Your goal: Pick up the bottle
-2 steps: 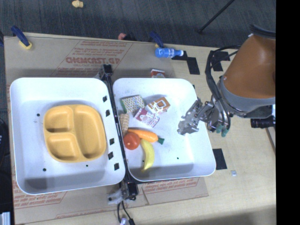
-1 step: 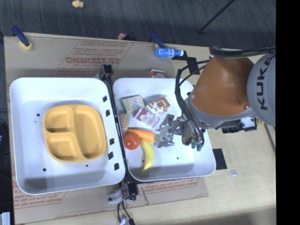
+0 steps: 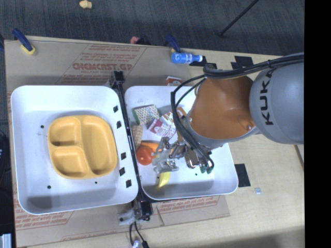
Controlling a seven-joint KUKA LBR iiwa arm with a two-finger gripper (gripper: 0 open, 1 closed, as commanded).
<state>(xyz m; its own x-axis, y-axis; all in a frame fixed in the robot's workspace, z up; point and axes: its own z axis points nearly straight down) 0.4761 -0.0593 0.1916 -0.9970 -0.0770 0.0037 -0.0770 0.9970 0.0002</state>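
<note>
My gripper point(image 3: 168, 158) hangs low over the front left part of the right bin point(image 3: 222, 177), below the orange wrist band point(image 3: 222, 110). It is just right of a red-orange round fruit point(image 3: 145, 154) and just above a yellow banana-like piece point(image 3: 164, 179). I cannot pick out a clear bottle among the bin's items, and the arm hides the bin's middle and right. A small blue and white bottle-like object point(image 3: 185, 58) lies on the bench behind the right bin, outside it.
A patterned box point(image 3: 146, 112), a red and white packet point(image 3: 164, 125) and a waffle cone point(image 3: 137, 134) crowd the right bin's left side. The left bin point(image 3: 31, 190) holds a yellow divided plate point(image 3: 81, 145). Blue clamps point(image 3: 24, 41) grip the board's back edge.
</note>
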